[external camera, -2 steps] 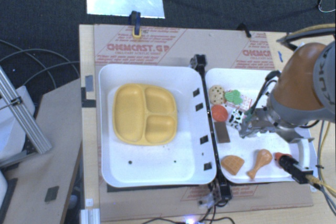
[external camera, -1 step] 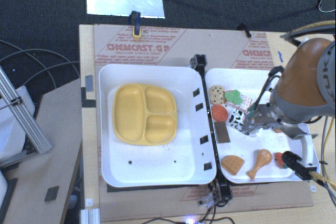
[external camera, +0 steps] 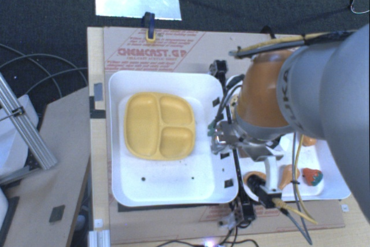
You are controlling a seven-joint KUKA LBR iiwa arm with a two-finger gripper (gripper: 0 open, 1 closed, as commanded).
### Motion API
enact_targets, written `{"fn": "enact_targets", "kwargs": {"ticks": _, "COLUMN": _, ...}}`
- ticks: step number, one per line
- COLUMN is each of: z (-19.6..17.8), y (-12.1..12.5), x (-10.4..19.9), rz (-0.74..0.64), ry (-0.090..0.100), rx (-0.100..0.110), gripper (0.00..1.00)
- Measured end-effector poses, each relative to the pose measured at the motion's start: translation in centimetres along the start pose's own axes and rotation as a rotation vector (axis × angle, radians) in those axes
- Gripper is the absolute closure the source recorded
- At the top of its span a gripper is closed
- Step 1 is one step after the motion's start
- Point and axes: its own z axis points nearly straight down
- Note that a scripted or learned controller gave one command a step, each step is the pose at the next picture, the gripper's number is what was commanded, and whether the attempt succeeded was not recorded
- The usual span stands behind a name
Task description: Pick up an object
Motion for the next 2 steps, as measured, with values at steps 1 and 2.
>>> {"fn": "enact_targets", "kwargs": {"ticks": 1, "z": -11.8, "y": 0.1, "x": -4.1, "rz": 0.006, "ry": -0.003, "rx": -0.005, "gripper": 1.0}}
{"fn": "enact_targets", "kwargs": {"ticks": 2, "z": -13.4, "y": 0.6, "x": 0.6, "rz": 0.002, "ry": -0.001, "rx": -0.001, "gripper": 1.0}}
